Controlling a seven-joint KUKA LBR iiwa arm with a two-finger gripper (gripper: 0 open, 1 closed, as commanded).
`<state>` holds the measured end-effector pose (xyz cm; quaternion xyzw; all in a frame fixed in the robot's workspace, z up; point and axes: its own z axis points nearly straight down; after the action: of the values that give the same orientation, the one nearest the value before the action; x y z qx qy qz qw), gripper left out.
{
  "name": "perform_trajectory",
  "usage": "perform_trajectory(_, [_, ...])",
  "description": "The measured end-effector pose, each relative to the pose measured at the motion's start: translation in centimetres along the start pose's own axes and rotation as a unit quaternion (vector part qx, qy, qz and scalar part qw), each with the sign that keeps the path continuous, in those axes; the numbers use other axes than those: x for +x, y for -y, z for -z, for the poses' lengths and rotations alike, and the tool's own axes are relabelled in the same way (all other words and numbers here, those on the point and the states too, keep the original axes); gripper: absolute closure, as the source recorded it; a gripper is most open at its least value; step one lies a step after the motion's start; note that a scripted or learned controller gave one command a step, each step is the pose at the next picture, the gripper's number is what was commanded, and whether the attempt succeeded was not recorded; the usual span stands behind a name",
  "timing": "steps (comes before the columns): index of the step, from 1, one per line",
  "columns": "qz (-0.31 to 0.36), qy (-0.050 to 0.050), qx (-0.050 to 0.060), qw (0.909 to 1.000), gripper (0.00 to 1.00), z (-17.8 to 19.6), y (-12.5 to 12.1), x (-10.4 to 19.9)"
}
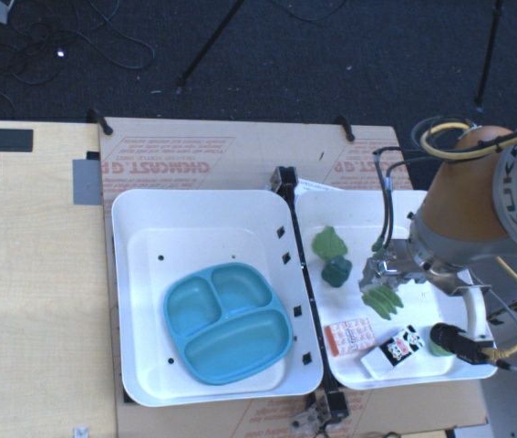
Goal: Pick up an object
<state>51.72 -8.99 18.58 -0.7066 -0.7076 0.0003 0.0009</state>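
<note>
Over the right-hand shallow white bin point(354, 377) we see the grey, orange-banded arm point(463, 208) bent downward, its jaws point(387, 279) just above a light-green ridged toy point(382, 300); we cannot tell their opening.

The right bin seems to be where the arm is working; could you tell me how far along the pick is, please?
Done: the arm has reached into the right bin, its tool low over a green ridged object. In hand: nothing visibly lifted; that object looks to be still on the bin floor. Left: grasp and raise one item. The green lump, teal piece and blue tray lie untouched.
</note>
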Motion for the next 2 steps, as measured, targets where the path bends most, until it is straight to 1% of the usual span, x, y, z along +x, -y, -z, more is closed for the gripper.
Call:
perform_trajectory(1, [0.0,0.0,0.0,1.0,1.0,2.4,-0.1,-0.1])
perform_trajectory(2, [0.002,-0.001,0.002,1.0,1.0,1.7,-0.9,5.4])
